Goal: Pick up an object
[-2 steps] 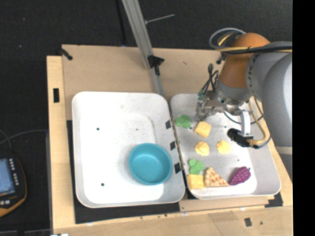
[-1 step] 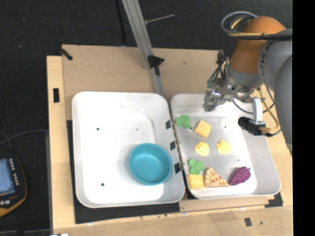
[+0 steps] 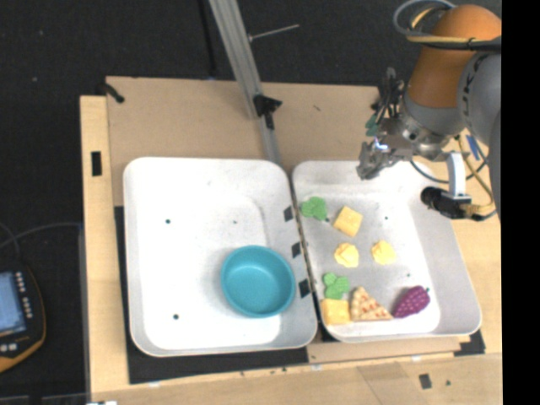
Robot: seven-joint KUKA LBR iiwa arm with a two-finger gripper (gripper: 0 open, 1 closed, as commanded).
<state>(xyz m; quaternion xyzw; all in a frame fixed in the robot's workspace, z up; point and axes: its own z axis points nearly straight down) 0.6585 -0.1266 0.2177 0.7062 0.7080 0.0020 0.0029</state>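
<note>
- The pincer (image 3: 369,169) hangs over the far edge of the right bin (image 3: 439,251); I cannot tell its state.
- Below it and toward the camera lie a green piece (image 3: 315,208), a yellow block (image 3: 348,221) and two small yellow pieces (image 3: 346,255) (image 3: 383,252).
- Farther toward the camera sit a second green piece (image 3: 336,285), a yellow cube (image 3: 336,312), a waffle-like wedge (image 3: 368,305) and purple grapes (image 3: 411,301).
- Well to its left, the left bin (image 3: 169,201) holds a blue bowl (image 3: 257,280).
- The arm (image 3: 443,66) reaches in from the right, wrist angled down.
</note>
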